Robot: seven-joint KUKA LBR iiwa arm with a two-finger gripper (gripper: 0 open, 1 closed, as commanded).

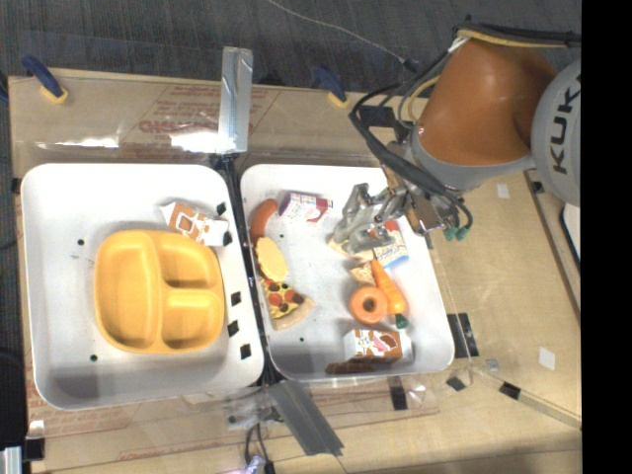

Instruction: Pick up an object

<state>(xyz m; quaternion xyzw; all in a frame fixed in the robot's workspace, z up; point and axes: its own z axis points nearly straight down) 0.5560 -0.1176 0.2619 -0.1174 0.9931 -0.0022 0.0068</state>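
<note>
Two white bins side by side; gripper (357, 217) low over right bin's (326, 354) far-right part.
Finger state: cannot tell. Orange donut (369, 304) lies near, apart. Yellow tray (158, 289) in left bin (49, 265).

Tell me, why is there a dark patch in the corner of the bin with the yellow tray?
In the camera view, a soft shadow darkens the near left corner of the left bin, below the yellow tray; the tape strip behind the bins catches glare; the small toys in the right bin look slightly blurry.
</note>
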